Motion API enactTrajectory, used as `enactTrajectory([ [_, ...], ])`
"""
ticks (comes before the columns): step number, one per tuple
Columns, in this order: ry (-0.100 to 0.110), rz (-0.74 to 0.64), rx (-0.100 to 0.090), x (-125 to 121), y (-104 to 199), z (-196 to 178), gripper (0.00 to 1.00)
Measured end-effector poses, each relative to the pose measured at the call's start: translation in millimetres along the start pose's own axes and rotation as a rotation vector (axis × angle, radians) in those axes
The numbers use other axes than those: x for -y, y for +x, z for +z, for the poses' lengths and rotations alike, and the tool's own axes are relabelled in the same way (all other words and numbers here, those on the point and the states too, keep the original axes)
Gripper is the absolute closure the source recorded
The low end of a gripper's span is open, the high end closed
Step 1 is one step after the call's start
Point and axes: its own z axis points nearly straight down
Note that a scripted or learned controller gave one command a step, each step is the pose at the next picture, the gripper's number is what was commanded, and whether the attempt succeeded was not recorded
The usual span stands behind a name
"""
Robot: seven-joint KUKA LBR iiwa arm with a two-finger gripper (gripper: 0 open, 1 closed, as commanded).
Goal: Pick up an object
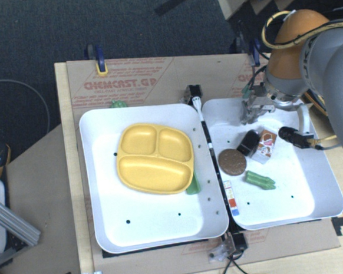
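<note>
The gripper (pixel 253 113) sits at upper right; its state cannot be told. The green pod (pixel 260 179) looks light and soft; grasp across its middle.

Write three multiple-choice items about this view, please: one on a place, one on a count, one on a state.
1. Where does the yellow divided plate lie?
A. left bin
B. right bin
C. bare bench

2. How many compartments does the plate have?
A. two
B. three
C. five

3. How does the brown disc lie?
A. flat on the bin floor
B. leaning against the plate
C. on top of the green piece

Key: 1 A, it fills the left bin. 2 B, two small ones above one long one. 3 A, it lies flat in the right bin, apart from the green piece.
</note>
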Motion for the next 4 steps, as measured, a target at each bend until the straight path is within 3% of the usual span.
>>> enactTrajectory([
  [1,-0.009,-0.012,-0.005,23,137,-127,1.0],
  [2,0.008,-0.001,-0.002,19,156,-83,1.0],
  [3,0.003,0.0,-0.001,18,154,-97,1.0],
  [4,0.001,0.008,0.001,62,95,-158,1.0],
])
